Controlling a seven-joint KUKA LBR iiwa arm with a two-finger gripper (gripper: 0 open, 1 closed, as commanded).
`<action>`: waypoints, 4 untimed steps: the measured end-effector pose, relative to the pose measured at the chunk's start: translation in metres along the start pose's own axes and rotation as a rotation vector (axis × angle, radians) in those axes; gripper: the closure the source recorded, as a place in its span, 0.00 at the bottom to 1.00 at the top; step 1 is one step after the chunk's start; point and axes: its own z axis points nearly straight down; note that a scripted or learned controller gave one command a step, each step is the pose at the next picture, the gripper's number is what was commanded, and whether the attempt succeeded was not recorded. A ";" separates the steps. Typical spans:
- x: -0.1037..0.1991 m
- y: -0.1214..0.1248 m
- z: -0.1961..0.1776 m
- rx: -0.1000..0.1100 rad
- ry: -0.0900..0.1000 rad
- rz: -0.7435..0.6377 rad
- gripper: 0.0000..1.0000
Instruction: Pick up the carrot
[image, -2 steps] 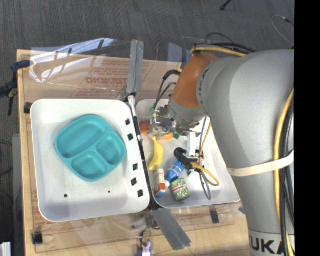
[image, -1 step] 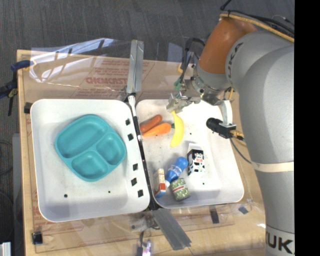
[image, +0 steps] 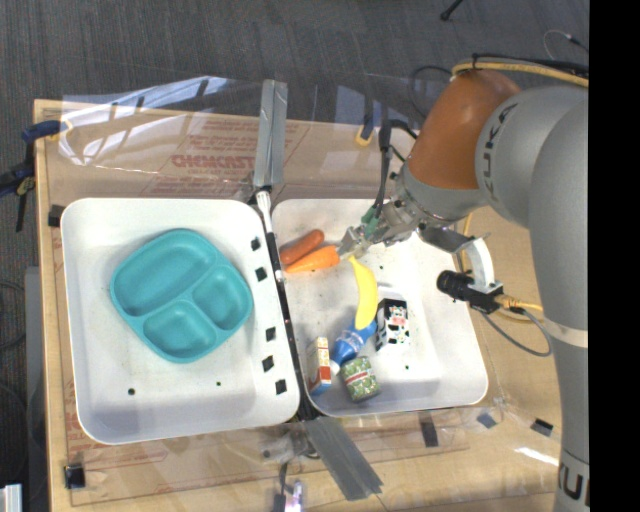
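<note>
The smooth orange tapered carrot (image: 312, 261) lies in the right white bin (image: 455, 375) near its left wall, long axis almost left-right, just left of the metal two-finger gripper (image: 358, 240), whose opening I cannot tell.

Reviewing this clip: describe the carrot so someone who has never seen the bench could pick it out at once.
Look in the right-hand white bin, the one with the clutter, not the one holding the teal divided plate. The carrot lies in its upper left corner, near the divider, just left of the tool. It is the lower, brighter orange tapered piece, beside a darker sausage-like item and above the yellow banana.
</note>
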 end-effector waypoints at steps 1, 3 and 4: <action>0.000 0.000 0.000 0.000 0.000 0.000 0.00; -0.002 0.039 0.092 -0.001 -0.001 -0.024 1.00; 0.059 0.035 0.002 -0.003 -0.002 -0.164 1.00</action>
